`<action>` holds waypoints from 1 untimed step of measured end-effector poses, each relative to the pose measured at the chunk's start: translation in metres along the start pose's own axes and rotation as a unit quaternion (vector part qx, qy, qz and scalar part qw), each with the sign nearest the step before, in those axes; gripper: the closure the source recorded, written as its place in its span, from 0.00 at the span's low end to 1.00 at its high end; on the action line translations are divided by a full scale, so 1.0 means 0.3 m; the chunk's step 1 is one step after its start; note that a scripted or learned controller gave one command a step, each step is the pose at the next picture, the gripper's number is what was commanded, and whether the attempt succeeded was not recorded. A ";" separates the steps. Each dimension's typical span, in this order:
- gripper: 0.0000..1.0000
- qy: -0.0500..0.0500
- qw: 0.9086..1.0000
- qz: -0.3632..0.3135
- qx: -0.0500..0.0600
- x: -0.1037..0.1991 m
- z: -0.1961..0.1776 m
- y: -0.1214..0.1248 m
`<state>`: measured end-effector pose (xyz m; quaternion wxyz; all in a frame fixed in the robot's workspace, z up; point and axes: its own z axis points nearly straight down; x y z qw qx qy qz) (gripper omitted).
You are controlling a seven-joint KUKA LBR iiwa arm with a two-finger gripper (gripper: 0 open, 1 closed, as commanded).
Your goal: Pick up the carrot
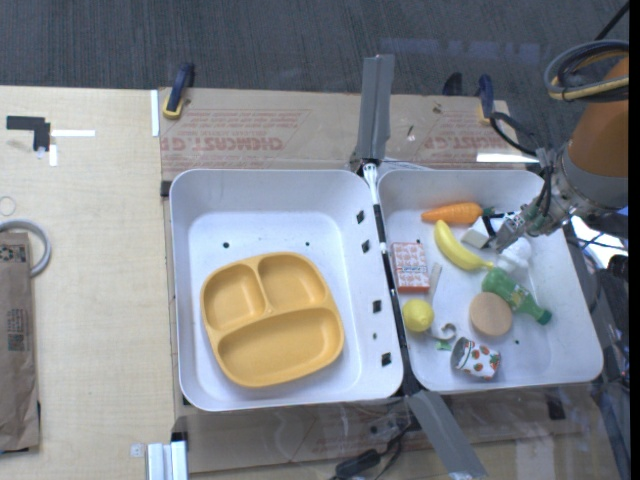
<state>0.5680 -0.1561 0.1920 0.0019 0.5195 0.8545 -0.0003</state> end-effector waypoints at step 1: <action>1.00 0.002 0.973 0.233 0.002 0.061 0.335 -0.061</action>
